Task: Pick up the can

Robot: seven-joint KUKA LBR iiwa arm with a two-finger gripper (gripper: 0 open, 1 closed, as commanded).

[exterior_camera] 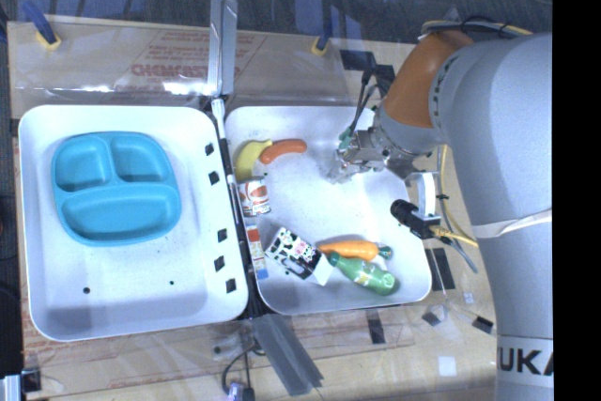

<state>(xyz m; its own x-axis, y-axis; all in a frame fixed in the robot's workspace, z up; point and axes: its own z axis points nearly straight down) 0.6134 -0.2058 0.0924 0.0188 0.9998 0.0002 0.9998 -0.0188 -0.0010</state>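
1. The can [255, 196] stands at the left edge of the right bin [310, 122], just inside the divider between the two bins, near the middle of the frame.
2. A yellow banana [246, 157] lies just above the can, and an orange sausage-like piece [285, 148] rests against the banana's right end.
3. The claw [355, 161] hangs over the upper right part of the same bin, well apart from the can; whether it is spread or pressed together cannot be told, and nothing shows in it.
4. Along the lower part of that bin lie a black-and-white patterned carton [292, 251], a carrot [351, 249] and a green bottle [368, 275], close together.
5. The left bin [113, 296] holds a blue divided tray [115, 186] in its upper half.
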